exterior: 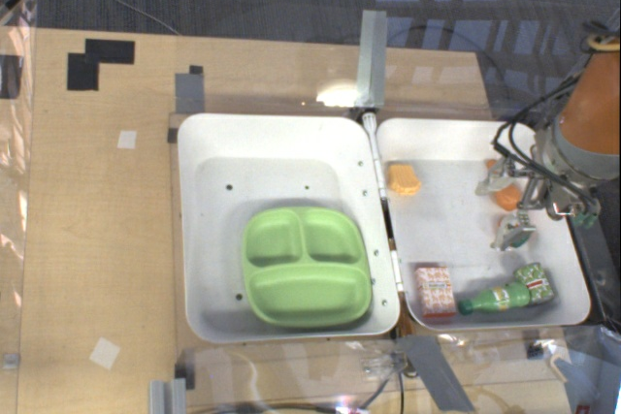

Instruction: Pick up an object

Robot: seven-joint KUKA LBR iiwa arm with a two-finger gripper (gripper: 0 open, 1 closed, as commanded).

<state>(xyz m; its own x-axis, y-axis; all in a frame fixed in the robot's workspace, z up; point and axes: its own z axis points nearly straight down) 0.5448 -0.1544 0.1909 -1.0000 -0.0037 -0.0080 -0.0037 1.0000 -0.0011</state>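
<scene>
On the wooden tabletop (97, 238), two shallow white bins side by side. In the left bin (209, 150), a green divided plate (307, 267), lying flat toward the near side.

In the right bin (446, 228), four things:
- Near the far left corner, just beside the wall between the bins, a yellow-orange lump (404, 178).
- Toward the right side, a small orange piece (508, 198).
- At the near edge, a red and white packet (434, 291).
- Just right of the packet, a green bottle (506, 294), lying on its side with its neck pointing at the packet.

Reaching in from the right over the right bin, the grey arm (594, 116) with its orange band. Below it, the gripper (505, 208), down near the bin floor, with fingers (514, 233) spread apart. Between them, close to the farther one, the small orange piece, not clamped. Cannot tell whether touching that finger or lying free on the bin floor. Well apart from the bottle, the packet and the lump.
</scene>
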